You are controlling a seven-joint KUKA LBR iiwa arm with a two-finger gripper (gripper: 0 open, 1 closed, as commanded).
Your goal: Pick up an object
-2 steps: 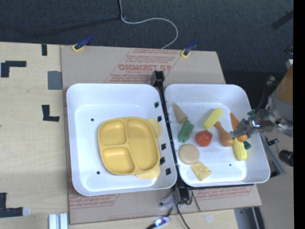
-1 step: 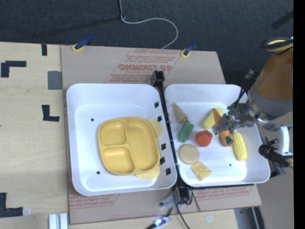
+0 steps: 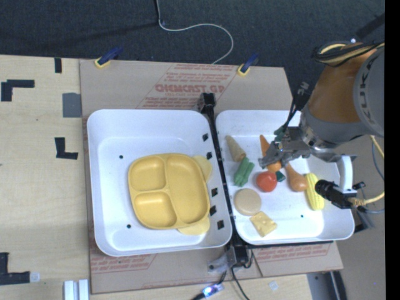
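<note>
From the camera above the bench, two white bins sit side by side on a cardboard sheet. The left bin [image 3: 100,167] bears a yellow divided tray [image 3: 167,189], lying flat near its middle, with a paler yellow piece poking out under its right and lower edges.

The right bin [image 3: 340,230] holds the toy food, scattered loosely so each piece can be reached from above: a tan cone [image 3: 235,147] near the top left, a green pod [image 3: 244,171] just below it, a red tomato [image 3: 266,181] in the middle, a round beige bun [image 3: 247,200] beneath, and a cheese wedge [image 3: 263,223] near the front rim. A yellow corn cob [image 3: 313,191] and an orange piece [image 3: 297,181] lie just beside each other at the right.

The arm reaches in from the right, its wrist bent down over the bin. The gripper [image 3: 279,159] sits low among orange pieces close above the tomato; whether its jaws stand wide or closed cannot be told, and no piece is clearly between them. Likely it is closing in on a pick there.
</note>
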